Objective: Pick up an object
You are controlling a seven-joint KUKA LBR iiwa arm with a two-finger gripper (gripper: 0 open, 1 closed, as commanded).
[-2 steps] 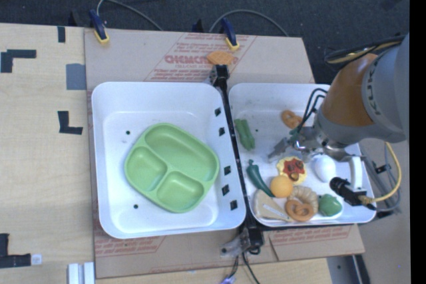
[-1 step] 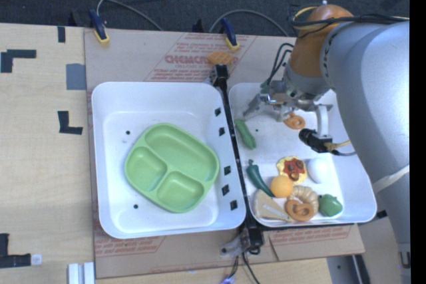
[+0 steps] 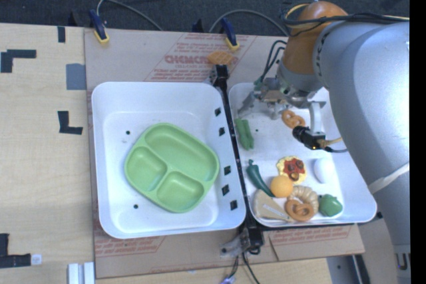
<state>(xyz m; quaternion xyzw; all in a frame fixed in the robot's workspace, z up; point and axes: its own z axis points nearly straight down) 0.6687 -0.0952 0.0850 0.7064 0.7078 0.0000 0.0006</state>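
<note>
My gripper (image 3: 271,98) hangs low over the far end of the right bin (image 3: 353,199), under the orange wrist band. Just right of it lies a small brown pretzel (image 3: 291,119). A light green pickle (image 3: 245,133) lies below and left of the gripper, near the divider. Further forward are a dark green pepper (image 3: 256,177), a pizza piece (image 3: 293,168), an orange (image 3: 281,187), a white egg (image 3: 323,171), a large pretzel (image 3: 301,207), a pale cheese wedge (image 3: 266,208) and a green vegetable (image 3: 330,205). I see nothing held.
The left bin (image 3: 110,110) holds a green divided plate (image 3: 172,166). The grey arm (image 3: 373,96) covers the right bin's right side. Clamps and cables sit along the bench's far edge (image 3: 229,43).
</note>
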